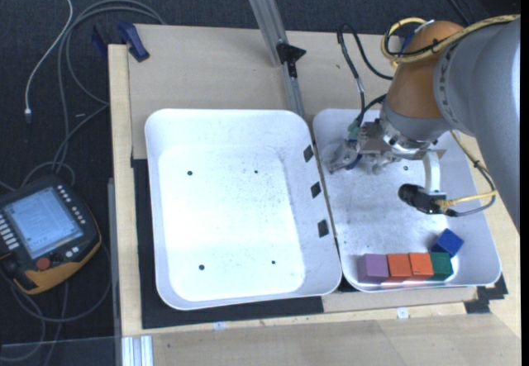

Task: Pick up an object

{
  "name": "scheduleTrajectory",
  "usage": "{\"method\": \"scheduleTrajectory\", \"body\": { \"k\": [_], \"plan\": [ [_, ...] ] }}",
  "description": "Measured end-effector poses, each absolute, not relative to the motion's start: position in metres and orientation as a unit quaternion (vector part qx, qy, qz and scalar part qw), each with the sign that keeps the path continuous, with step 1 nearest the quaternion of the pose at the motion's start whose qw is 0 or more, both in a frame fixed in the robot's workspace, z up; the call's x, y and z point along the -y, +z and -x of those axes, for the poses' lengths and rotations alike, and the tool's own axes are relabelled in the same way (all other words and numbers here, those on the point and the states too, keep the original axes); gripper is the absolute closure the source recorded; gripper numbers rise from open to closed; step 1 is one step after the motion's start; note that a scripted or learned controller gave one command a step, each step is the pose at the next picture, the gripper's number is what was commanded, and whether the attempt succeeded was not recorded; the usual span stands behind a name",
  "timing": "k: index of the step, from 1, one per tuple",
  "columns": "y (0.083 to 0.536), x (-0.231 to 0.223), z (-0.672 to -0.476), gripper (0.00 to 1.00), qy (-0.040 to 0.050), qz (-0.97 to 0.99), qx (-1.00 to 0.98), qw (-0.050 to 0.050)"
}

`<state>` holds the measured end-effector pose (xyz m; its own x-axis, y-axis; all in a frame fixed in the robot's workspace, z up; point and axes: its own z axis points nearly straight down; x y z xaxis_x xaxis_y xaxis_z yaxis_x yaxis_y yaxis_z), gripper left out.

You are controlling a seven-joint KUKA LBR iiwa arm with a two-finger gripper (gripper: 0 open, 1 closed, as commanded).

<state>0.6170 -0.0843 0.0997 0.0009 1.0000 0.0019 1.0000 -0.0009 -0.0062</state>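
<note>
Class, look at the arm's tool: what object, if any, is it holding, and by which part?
Nothing shows in the tool; the blocks lie apart at the right bin's near edge.

Two white bins point(223, 129), speckled with dark flecks, sit on a pale wooden bench point(207, 59) over a dark carpet. A purple block point(376, 266), an orange block point(399, 264), a red block point(420, 263), a green block point(441, 265) and a blue block point(449, 241) lie in the right-hand bin point(479, 261). The arm point(463, 75) is grey with an orange band point(417, 75). A blue clamp point(132, 40) marks the bench corner.
</note>
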Motion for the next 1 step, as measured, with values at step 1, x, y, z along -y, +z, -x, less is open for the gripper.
{"method": "scheduleTrajectory", "body": {
  "k": [1],
  "plan": [
    [0.1006,0.1238,-0.6642,0.00,-0.0010,0.707,0.707,-0.003]
  ]
}}
